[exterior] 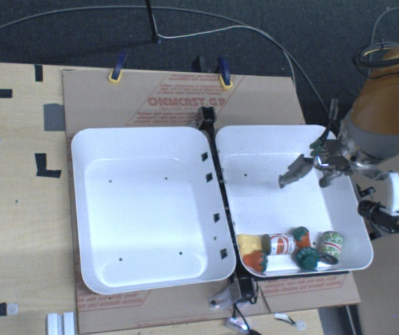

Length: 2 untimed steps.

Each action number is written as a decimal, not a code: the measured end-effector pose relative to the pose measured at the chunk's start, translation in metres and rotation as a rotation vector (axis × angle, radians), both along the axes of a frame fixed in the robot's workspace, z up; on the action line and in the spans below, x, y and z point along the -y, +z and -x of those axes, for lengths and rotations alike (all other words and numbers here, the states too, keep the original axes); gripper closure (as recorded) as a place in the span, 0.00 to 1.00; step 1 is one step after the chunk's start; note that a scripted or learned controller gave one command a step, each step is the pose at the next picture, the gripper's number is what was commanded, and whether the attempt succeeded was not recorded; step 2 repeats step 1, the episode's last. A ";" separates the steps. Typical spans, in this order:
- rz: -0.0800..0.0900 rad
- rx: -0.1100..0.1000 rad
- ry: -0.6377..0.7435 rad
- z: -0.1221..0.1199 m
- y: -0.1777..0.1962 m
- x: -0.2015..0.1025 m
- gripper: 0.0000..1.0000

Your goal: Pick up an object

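Right bin (255, 145) as landmark throughout. End effector (308, 170) poised above its far half, toward the right wall, fingers spread, one dark finger (291, 172) angled out toward the bin's middle; nothing between them.

Candidate objects heaped along the bin's near wall: a small can with a red-and-white label (281, 245), a yellow piece (249, 242) and an orange-red one (256, 260) toward the near-left corner, a teal lump (307, 258), a green-and-white round thing (332, 243) toward the near-right corner (exact identities too small to tell). All well apart from the end effector.

Risks, judged from this layout: touching items likely to shift or jam under a descending finger; a finger striking the near wall; the rounded can rolling out of a pinch; a close on two items at once.
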State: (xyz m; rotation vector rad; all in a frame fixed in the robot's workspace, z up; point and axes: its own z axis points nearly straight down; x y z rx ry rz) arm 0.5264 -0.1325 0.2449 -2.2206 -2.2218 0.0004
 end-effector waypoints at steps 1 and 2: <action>-0.002 -0.011 -0.003 -0.015 -0.149 0.043 0.00; -0.002 -0.011 -0.003 -0.015 -0.149 0.043 0.00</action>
